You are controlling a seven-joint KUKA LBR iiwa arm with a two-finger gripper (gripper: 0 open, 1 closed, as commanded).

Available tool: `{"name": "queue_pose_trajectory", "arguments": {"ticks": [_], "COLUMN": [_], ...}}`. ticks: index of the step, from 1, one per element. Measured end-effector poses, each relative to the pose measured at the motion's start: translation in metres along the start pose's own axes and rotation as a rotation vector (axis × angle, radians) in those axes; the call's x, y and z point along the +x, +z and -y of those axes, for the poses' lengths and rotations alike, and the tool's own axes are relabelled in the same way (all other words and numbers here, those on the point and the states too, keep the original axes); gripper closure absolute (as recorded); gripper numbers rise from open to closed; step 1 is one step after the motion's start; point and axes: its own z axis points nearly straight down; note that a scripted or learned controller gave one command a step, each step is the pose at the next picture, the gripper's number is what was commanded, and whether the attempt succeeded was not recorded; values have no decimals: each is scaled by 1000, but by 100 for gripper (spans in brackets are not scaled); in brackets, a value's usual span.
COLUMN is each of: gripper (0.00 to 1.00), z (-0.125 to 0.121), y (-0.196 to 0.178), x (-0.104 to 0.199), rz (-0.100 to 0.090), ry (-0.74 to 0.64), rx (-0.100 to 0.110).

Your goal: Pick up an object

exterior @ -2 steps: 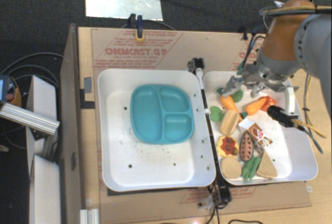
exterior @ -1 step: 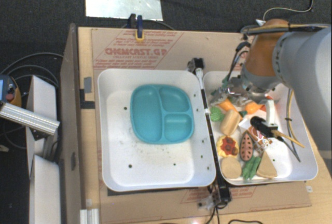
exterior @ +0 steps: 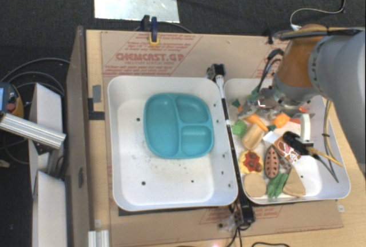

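Starting at the near edge, the right bin carries the heap of toy food: a tan wedge and green pods nearest, then a brown seeded piece beside an orange-red one. Farther in lie a pale bread roll, a green piece and orange carrot pieces. The left bin holds a teal divided plate. At the far end of the heap the grey arm bends down over the right bin, its pincer low among small dark bits; how wide it stands, or whether it has anything, I cannot tell. This looks like the reach-and-descend step, no pickup confirmed. Next it needs to close on one piece and lift straight up.
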Motion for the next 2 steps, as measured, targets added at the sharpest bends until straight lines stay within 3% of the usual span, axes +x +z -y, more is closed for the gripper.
{"name": "queue_pose_trajectory", "arguments": {"ticks": [1, 2], "gripper": [0, 0], "z": [-34, -24], "y": [-1, 0], "x": [7, -7], "rz": [1, 1], "ry": [-5, 0], "rx": [-5, 0]}}
